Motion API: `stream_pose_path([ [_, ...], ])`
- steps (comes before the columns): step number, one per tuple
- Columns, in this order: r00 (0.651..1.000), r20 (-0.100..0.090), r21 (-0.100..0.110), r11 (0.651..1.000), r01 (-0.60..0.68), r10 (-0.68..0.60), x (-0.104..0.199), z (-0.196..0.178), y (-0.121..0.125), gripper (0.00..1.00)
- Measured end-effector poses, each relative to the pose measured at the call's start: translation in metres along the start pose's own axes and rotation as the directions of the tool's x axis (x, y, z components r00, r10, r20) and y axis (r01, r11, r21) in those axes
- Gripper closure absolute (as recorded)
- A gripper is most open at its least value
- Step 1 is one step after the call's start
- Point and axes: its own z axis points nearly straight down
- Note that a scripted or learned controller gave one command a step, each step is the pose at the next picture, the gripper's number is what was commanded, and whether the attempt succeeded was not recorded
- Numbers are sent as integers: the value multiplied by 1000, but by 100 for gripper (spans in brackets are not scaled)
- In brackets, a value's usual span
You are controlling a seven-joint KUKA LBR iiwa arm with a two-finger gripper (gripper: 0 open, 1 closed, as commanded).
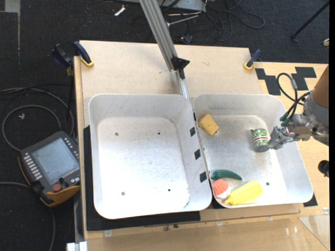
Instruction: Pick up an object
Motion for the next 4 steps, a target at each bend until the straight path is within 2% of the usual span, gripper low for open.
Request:
stream_pose_path([
  [3,1000,-3,0,1000,5,-5,147,-16,61,100],
  [4,1000,-3,2,1000,4,-4,205,-4,84,100],
])
